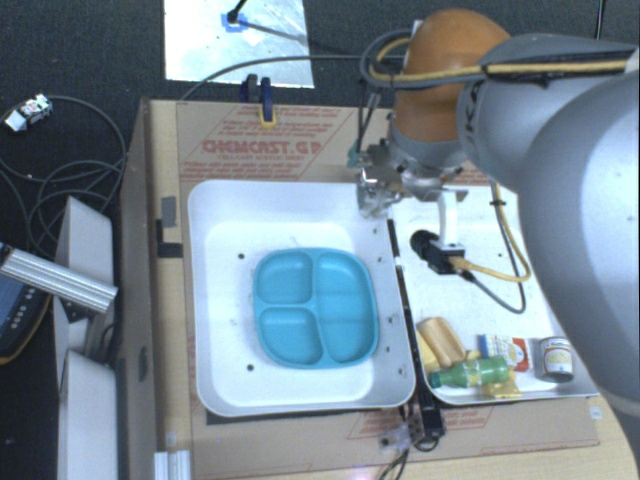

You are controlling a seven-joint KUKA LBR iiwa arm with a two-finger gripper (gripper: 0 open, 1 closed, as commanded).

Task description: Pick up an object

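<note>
The gripper (378, 193) is hanging over the wall between the two bins, and I cannot tell its state. Candidate objects are lying at the right bin's (500, 268) near edge: a green bottle (470, 372), a tan roll (441, 342), a small can (555, 357). It should be travelling toward them and descending squarely over one.

Divided plate (316, 306) in left bin (215, 218)

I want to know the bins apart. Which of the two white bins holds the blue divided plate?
The left bin holds the blue plate. The right bin holds small things instead, among them a green bottle and a small can.
</note>
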